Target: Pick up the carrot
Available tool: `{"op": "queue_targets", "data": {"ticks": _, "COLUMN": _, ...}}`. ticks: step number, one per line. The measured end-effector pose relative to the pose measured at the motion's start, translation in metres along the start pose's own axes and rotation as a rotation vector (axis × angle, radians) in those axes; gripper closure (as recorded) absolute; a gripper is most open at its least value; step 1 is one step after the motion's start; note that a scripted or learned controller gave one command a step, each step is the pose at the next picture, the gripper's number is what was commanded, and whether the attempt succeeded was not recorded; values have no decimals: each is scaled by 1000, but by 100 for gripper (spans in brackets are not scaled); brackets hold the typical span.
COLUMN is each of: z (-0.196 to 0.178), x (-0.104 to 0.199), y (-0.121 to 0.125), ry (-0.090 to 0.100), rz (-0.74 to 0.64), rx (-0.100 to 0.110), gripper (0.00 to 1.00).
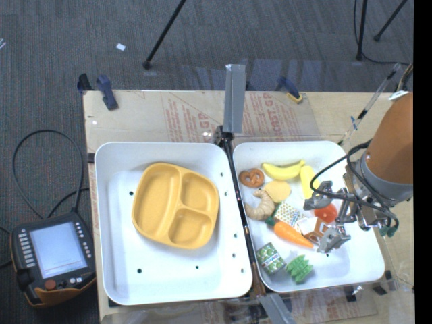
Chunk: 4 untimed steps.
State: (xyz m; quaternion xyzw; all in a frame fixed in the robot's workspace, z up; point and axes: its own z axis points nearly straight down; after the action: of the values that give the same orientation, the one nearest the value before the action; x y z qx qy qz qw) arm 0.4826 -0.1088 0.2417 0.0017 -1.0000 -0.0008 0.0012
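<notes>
The carrot (292, 234), orange with a green top at its left end, lies slanted near the middle of the right bin (364, 265). My gripper (322, 222) hovers just to the right of the carrot's pointed tip, with its fingers spread and open. One fingertip (313, 204) is above the carrot's level and the other is lower right. A red tomato (326, 213) shows in the gap between them, and it is unclear whether they touch it. The carrot is not between the fingers.
Around the carrot lie a patterned box (289, 214), a shrimp (259, 208), a pretzel (252, 177), a banana (283, 170), a green can (270, 257) and a green vegetable (300, 267). The left bin (115, 248) holds a yellow divided plate (177, 204).
</notes>
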Motion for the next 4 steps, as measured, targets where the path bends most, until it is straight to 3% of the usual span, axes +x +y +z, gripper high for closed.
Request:
{"op": "queue_targets", "data": {"ticks": 1, "z": 149, "x": -17, "y": 13, "ry": 11, "rz": 14, "rx": -3, "gripper": 0}}
{"op": "queue_targets", "data": {"ticks": 2, "z": 135, "x": -22, "y": 14, "ry": 1, "rz": 8, "rx": -1, "gripper": 100}}
{"op": "queue_targets", "data": {"ticks": 3, "z": 54, "x": -15, "y": 34, "ry": -3, "rz": 233, "rx": 1, "gripper": 100}}
{"op": "queue_targets", "data": {"ticks": 4, "z": 55, "x": -15, "y": 34, "ry": -1, "rz": 232, "rx": 1, "gripper": 0}}
